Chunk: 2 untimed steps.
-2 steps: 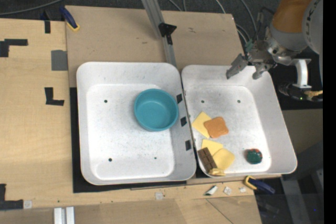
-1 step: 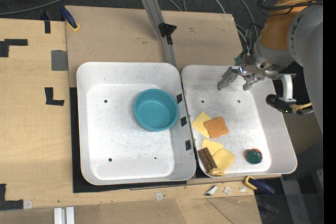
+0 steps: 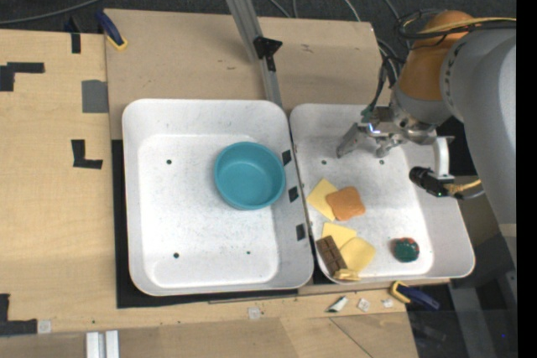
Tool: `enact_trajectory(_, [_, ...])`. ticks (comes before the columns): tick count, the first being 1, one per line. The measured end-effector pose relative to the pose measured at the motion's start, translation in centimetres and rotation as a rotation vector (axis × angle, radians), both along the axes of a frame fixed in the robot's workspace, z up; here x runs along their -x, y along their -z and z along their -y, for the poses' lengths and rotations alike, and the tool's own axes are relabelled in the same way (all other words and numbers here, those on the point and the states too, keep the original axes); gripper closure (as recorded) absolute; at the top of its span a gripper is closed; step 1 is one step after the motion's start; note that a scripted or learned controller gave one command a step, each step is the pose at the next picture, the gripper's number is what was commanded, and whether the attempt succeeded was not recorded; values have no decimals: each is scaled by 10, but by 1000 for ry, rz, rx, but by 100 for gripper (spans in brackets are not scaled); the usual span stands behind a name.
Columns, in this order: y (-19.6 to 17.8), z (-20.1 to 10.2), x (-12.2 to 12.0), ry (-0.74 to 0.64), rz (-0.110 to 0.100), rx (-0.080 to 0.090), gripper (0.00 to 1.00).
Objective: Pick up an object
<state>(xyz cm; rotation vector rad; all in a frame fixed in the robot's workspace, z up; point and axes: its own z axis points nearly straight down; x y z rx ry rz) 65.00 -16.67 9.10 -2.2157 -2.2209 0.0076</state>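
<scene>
Table (image 3: 50,180): pale wood, plywood look, matt, faint grain. Both bins (image 3: 147,205) white plastic, finely speckled, low sheen. Bowl (image 3: 248,174) left of the claw (image 3: 369,140): teal plastic, smooth, slightly glossy. Claw looks like bare metal, dull grey. Below the claw: orange-tan sponge-like block (image 3: 345,203), rough and matt, on flat yellow pieces (image 3: 322,199) with a smooth matt face. Dark green round item (image 3: 406,249) at lower right, glossy. Slanted pole (image 3: 239,12) above left: brushed metal.

right bin (image 3: 445,239) open at its top; food pieces (image 3: 340,222) crowd its lower half.
</scene>
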Motion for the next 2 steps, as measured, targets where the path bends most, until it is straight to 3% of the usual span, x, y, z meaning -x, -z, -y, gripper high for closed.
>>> enact_trajectory(1, [-14, 0, -2, -1, 4, 1, 100])
enact_trajectory(2, [-76, -7, -7, 0, 12, 1, 100])
